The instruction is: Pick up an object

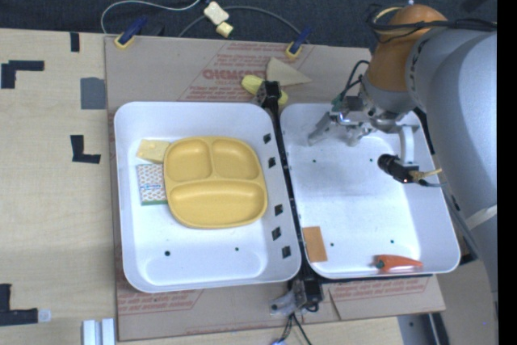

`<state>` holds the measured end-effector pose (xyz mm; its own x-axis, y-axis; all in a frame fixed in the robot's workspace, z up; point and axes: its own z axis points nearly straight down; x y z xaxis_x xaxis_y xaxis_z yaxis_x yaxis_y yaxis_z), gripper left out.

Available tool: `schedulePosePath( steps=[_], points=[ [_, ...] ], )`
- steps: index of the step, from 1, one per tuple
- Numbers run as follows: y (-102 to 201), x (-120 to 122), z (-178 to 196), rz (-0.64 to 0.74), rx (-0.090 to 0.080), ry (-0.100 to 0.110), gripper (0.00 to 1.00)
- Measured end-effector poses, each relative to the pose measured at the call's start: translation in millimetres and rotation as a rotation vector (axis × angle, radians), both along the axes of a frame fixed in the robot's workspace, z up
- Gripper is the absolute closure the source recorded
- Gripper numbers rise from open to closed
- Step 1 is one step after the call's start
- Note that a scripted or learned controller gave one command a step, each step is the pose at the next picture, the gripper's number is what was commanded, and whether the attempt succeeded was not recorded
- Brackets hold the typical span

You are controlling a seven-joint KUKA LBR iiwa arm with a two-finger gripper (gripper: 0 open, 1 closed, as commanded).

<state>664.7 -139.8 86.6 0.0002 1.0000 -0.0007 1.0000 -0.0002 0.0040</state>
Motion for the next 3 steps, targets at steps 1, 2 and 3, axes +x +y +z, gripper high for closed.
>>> schedulePosePath(
  steps=[1,2,3],
  points=[
    [31.0,-37.5,1.4,0.002,0.0,0.006,0.0],
    [24.1,5.6,-0.9,0.003,0.0,0.002,0.0],
    [37.3,4.4,-0.9,0.002,-0.001,0.002,0.0]
  ],
)
